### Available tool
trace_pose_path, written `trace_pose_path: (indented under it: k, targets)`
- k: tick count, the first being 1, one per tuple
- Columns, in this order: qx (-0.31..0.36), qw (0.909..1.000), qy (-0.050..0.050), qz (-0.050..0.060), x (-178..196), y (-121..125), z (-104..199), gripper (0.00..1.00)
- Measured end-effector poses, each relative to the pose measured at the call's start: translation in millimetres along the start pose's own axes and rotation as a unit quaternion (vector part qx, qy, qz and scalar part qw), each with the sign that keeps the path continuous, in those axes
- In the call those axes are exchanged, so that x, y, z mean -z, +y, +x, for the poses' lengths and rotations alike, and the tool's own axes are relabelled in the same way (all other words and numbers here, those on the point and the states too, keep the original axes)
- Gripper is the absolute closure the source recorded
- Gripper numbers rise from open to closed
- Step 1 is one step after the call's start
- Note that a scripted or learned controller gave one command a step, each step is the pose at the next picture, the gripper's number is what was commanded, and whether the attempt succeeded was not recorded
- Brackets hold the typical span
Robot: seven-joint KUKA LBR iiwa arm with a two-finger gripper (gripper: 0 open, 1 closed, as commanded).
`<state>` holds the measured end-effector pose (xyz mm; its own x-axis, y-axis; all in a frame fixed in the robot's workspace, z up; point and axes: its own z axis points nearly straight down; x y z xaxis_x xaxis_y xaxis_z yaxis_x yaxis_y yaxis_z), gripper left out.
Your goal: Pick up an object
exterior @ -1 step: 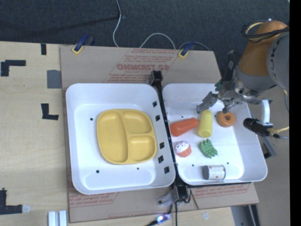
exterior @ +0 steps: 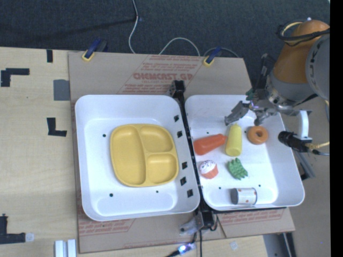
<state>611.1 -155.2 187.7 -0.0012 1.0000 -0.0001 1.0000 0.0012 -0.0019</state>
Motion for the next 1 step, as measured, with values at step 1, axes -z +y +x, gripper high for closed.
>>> trace_pose_path:
  k: [1]
  targets:
    - [0.000, 1.0000, 0.000, 0.002, -63.7, -2.5, -2.3, 0.00]
